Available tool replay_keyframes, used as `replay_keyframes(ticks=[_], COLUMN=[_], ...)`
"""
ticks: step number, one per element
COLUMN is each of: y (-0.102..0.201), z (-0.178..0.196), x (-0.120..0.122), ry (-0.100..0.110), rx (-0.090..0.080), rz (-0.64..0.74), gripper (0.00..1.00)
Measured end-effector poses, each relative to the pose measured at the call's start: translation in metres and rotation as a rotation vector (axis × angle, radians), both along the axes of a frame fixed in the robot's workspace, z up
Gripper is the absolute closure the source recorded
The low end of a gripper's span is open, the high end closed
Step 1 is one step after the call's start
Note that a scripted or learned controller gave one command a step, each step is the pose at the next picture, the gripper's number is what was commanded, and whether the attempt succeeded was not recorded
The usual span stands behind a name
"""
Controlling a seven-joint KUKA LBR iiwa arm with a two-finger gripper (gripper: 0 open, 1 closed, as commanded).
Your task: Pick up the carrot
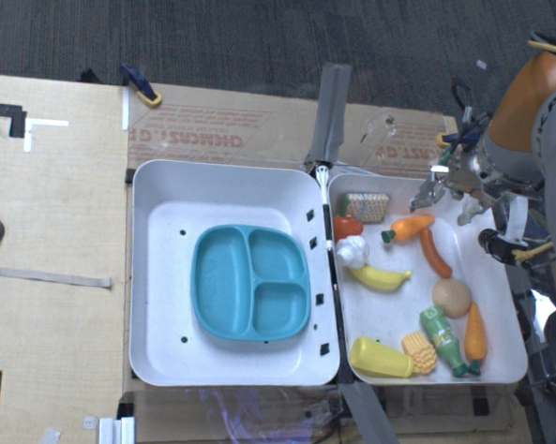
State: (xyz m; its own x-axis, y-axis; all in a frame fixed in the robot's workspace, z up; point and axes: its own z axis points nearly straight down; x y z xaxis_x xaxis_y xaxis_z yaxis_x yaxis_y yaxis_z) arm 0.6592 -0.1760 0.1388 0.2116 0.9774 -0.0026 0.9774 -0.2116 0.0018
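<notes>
1. Yellow corn [418, 352] is lying at the right bin's [494, 375] front edge
2. Carrot [409, 227] is lying just below-left of the gripper [451, 194], untouched
3. Gripper is hovering, fingers parted, holding nothing, arm reaching in from the right

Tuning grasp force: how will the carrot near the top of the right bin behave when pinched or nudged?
The carrot looks like smooth moulded plastic, so probably stiff, light and somewhat slippery. Its rounded, tapered body may roll or pivot if nudged. It lies beside the red sausage, which could shift too.
</notes>
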Motion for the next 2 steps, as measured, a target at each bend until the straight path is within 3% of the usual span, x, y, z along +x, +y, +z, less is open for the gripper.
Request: replay_keyframes(ticks=[1,2], y=[0.0079,0.0084], z=[-0.0459,-0.0365], x=[-0.0002,0.0002], ry=[0.001,0.002], rx=[0.002,-0.001], rz=[-0.167,-0.163], gripper=[0.00,1.00])
